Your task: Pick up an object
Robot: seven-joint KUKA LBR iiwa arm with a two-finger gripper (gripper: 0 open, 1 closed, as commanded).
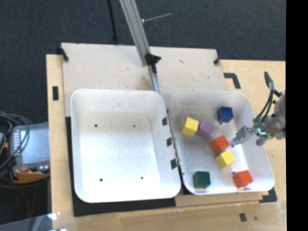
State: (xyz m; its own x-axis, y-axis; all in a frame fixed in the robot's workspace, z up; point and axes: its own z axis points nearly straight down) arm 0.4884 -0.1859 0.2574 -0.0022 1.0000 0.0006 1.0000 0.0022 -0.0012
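Pincer point(240, 137) seen at right bin point(255, 110) edge, low, nr orange block point(220, 143) & yellow block point(225, 159). Grip state can't be told; nothing seen held. Blocks left loose in right bin, prob so any can be grabbed. Orange one nearest, likely pick.
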